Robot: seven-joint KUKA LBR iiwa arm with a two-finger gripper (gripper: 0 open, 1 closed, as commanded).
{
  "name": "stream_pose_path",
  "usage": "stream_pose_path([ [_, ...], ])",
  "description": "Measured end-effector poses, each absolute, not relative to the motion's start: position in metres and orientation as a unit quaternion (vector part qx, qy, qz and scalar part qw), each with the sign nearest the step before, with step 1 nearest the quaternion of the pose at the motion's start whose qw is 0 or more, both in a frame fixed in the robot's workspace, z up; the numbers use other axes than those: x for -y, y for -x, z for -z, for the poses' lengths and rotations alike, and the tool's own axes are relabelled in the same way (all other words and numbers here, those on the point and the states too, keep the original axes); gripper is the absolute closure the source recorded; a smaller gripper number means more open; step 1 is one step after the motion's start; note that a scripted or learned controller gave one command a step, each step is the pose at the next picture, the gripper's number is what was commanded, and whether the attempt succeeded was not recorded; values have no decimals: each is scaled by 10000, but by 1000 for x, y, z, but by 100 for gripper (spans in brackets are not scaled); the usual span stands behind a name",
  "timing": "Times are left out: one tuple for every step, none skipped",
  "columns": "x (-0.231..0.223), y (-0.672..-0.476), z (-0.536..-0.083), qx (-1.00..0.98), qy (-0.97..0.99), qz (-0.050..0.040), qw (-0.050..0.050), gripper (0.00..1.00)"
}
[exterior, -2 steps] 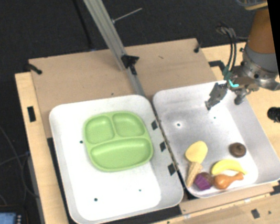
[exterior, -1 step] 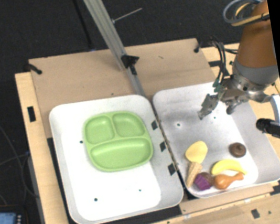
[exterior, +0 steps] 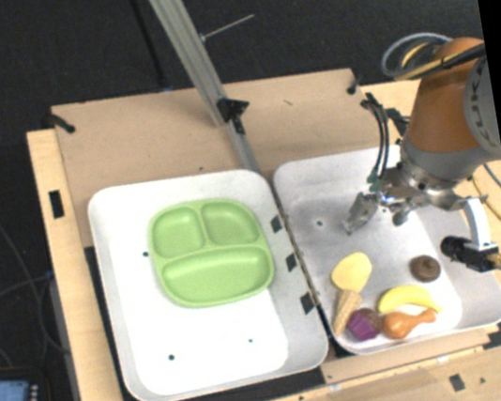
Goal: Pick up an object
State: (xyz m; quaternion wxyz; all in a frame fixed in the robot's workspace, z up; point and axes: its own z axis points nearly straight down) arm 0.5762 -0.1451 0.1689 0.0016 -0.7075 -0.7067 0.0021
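Where the arm (exterior: 448, 128) reaches in from the right, its orange band sits above the upper part of the right bin (exterior: 324, 182), and the gripper (exterior: 364, 212) hangs over that bin's bare upper-middle floor. Its fingers look slightly spread with nothing between them, though they are small and grey against the white, so that much is only probable.

The things to pick lie together toward the near edge of the right bin, well apart from the gripper. A yellow ice-cream cone (exterior: 348, 285) lies tilted, its scoop up and its tan cone pointing down-left. Just below the cone's tip sits a purple piece (exterior: 363, 324). Beside it lies an orange-brown drumstick-like toy (exterior: 406, 320), touching or nearly touching a yellow banana (exterior: 408, 299) just above it. A small brown round piece (exterior: 423, 268) sits alone to the right of the cone.

The left bin (exterior: 143, 355) holds a green divided plate (exterior: 211, 252) in its upper half, with two small compartments above one long one.

A slanted metal pole (exterior: 193, 57) crosses the bench behind the bins.
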Motion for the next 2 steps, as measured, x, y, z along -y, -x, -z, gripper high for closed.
stream_pose_path([
  [149,-568,-109,7067,7075,-21,20,0],
  [151,-571,-124,7041,7101,8,-21,100],
])
